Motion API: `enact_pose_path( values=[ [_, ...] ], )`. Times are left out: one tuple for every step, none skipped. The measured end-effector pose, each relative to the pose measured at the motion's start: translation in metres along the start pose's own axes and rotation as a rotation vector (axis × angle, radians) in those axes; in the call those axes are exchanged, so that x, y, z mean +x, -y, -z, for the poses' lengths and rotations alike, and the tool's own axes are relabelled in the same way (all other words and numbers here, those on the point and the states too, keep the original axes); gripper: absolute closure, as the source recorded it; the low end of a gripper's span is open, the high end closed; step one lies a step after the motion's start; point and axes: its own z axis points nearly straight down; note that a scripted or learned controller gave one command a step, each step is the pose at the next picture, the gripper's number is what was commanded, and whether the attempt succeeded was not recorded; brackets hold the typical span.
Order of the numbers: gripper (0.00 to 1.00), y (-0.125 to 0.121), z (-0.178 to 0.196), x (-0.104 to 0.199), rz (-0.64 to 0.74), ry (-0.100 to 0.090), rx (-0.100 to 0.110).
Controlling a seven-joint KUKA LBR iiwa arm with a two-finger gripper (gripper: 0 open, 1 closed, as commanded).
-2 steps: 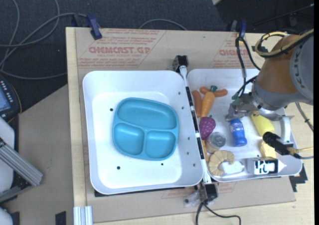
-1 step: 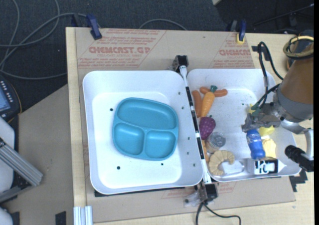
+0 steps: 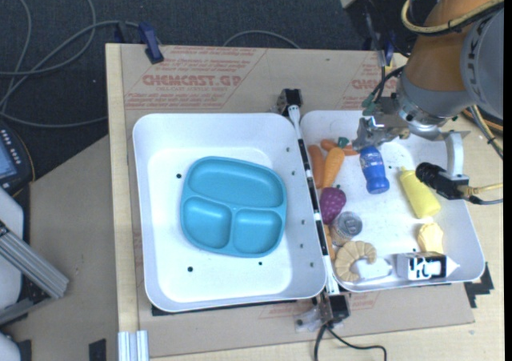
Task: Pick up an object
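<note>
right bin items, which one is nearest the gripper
The blue bottle, lying just below the gripper; the carrots and yellow bottle sit farther off.

Just under the grey gripper [image 3: 373, 134] is a blue bottle [image 3: 374, 172] with a white label, and to its side lie two orange carrots [image 3: 326, 164] with green tops. Further from it are a purple plum [image 3: 331, 201], a yellow bottle [image 3: 419, 194], a tan croissant [image 3: 354, 256] and a black-and-white box [image 3: 425, 266]. Far from the gripper, the white left bin [image 3: 152, 191] carries a light blue plate [image 3: 233, 206]
</note>
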Motion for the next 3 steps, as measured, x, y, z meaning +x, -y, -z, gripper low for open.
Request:
enact_pose_path(
  values=[
    [0.0,0.006,-0.002,-0.005,-0.009,0.0,0.011],
    [0.0,-0.045,-0.009,0.028,-0.005,-0.001,0.007],
    [0.0,-0.026,-0.008,0.042,-0.008,-0.001,0.015]
  ],
)
